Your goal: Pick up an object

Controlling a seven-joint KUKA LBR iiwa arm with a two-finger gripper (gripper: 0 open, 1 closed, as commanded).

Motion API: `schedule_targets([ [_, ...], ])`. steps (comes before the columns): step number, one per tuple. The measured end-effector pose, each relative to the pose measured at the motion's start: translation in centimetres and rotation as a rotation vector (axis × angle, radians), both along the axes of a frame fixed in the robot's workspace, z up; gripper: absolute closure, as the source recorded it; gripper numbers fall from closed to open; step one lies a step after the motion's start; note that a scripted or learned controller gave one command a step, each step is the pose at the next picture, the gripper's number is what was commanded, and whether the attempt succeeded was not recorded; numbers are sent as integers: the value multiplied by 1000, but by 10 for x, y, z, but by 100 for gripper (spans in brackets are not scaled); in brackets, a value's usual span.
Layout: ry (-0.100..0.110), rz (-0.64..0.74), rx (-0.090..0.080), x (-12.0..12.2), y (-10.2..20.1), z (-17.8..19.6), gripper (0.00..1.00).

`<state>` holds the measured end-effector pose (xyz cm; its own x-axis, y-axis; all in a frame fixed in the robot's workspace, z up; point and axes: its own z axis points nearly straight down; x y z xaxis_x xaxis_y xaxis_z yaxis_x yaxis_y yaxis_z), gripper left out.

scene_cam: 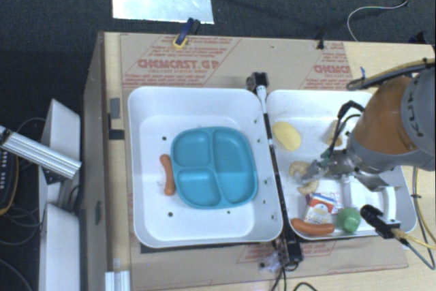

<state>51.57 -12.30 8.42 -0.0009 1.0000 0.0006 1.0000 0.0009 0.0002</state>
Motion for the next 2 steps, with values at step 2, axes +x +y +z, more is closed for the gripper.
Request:
schedule_targets([
  [2, -5, 1, -3, 35, -34, 111, 0],
])
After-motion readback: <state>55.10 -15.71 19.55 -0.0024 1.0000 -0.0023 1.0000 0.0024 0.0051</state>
